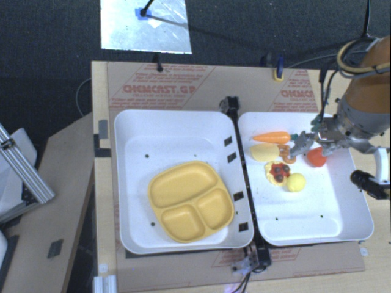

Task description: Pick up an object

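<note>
Claw (292, 149) low in right bin (342, 224) near its back edge, btwn carrot (272, 137) & tomato (316, 157); open/shut state can't be told; compartment plate (191, 200) in left bin (137, 163).

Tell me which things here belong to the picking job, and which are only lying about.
For the job:
claw
carrot
pale yellow piece
yellow ball
red tomato
small red and yellow toy
right bin

Lying about:
yellow divided plate
left bin
silver sheet

Red lettering reading "CHEMCAST GP" is printed on the brown protective sheet (183, 81) beneath the two bins, repeated faintly toward its right side.
</note>
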`<state>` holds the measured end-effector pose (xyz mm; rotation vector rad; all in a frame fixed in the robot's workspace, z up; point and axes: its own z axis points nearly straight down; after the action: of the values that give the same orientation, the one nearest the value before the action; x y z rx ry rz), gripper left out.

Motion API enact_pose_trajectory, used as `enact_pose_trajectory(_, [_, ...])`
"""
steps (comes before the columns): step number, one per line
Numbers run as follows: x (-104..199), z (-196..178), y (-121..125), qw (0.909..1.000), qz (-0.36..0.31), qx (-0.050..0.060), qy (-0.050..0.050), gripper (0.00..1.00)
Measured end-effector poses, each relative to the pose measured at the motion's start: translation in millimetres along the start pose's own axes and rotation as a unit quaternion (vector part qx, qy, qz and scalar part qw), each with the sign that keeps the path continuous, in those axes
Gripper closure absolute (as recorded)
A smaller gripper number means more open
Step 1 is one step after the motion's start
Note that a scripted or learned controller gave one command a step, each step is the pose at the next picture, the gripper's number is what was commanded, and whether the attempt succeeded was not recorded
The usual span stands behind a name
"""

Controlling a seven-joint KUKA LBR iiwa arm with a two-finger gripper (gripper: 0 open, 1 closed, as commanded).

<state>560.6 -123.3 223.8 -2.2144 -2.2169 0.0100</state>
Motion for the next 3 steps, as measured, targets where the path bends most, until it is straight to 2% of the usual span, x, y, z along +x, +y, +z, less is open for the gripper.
enact_pose_trajectory(1, [0.1, -6.2, 2.5, 1.0000, -0.001, -0.006, -0.001, 0.00])
enact_pose_trajectory(3, [2.0, 78.7, 2.8, 1.0000, 0.000, -0.004, 0.000, 0.00])
